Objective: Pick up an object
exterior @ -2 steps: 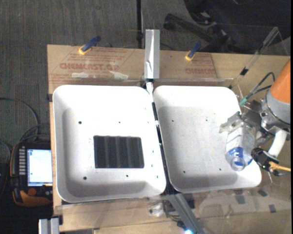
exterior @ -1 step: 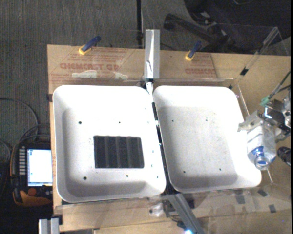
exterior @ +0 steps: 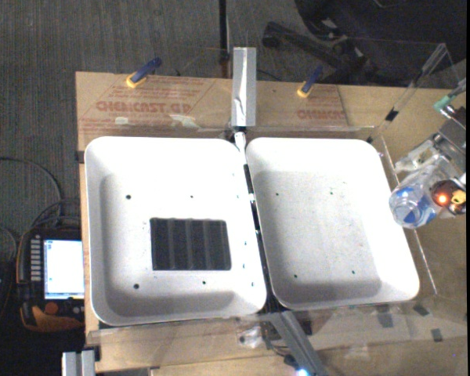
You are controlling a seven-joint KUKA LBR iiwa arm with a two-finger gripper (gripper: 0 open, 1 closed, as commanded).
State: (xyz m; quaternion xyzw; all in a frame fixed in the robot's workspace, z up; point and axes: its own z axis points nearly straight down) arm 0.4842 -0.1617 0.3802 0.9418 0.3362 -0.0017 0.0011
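A black ribbed rectangular pad lies flat on the floor of the left bin, slightly toward its front. My gripper is at the far right, over the right rim of the right bin, with a small orange light glowing on it. A clear, bluish bottle-like object sits right against the gripper, above the bin's right wall. The gripper is far from the black pad, a full bin's width to its right.
The two white bins meet at a central seam. A metal post stands behind the seam. Two blue-and-yellow clamps hold the cardboard at the back. A handheld controller lies left of the bench.
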